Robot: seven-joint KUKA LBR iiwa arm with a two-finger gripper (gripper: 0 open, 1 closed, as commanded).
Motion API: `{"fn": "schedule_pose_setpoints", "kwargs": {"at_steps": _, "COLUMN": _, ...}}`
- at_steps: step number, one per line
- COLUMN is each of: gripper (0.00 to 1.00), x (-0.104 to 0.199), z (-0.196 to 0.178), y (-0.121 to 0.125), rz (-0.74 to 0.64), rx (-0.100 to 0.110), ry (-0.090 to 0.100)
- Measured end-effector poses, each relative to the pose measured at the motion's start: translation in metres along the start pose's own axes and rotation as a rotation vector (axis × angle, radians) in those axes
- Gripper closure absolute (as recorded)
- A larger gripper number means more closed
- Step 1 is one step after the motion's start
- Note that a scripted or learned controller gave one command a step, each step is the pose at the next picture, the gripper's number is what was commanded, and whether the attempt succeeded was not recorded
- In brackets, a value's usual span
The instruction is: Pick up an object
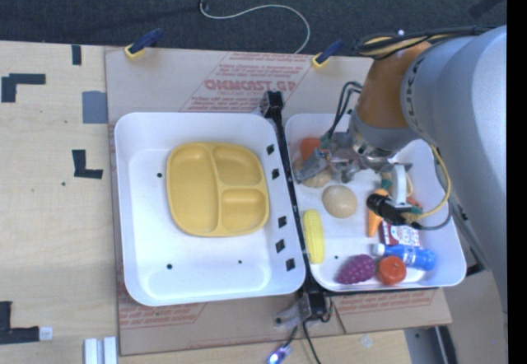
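I see the claw (323,163) low in the right bin (445,268), near its far left corner, over a small orange piece (309,146); I cannot tell how it is set. A beige egg (338,201) lies just beside it. The yellow plate (218,189) sits in the left bin (136,214).

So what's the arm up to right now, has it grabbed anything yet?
Tool low in right bin, by the orange piece. Grip state unclear. Egg-shaped item and corn lie close by. Yellow plate sits in left bin.
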State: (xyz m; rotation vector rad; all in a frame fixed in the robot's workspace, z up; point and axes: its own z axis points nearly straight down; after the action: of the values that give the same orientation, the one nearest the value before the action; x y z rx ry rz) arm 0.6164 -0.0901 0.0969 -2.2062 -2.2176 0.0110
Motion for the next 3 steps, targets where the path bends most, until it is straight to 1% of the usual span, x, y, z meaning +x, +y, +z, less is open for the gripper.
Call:
{"fn": "schedule_pose_setpoints", "kwargs": {"at_steps": 1, "gripper": 1.00, "x": -0.004, "z": -0.018, "y": 0.003, "rz": 0.003, "rx": -0.012, "ry": -0.004}}
{"fn": "schedule_pose_setpoints", "kwargs": {"at_steps": 2, "gripper": 1.00, "x": 0.081, "z": -0.120, "y": -0.002, "rz": -0.005, "rx": -0.023, "ry": -0.002}}
{"fn": "schedule_pose_setpoints", "kwargs": {"at_steps": 3, "gripper": 1.00, "x": 0.115, "z": -0.114, "y": 0.021, "rz": 0.001, "rx": -0.015, "ry": -0.004}}
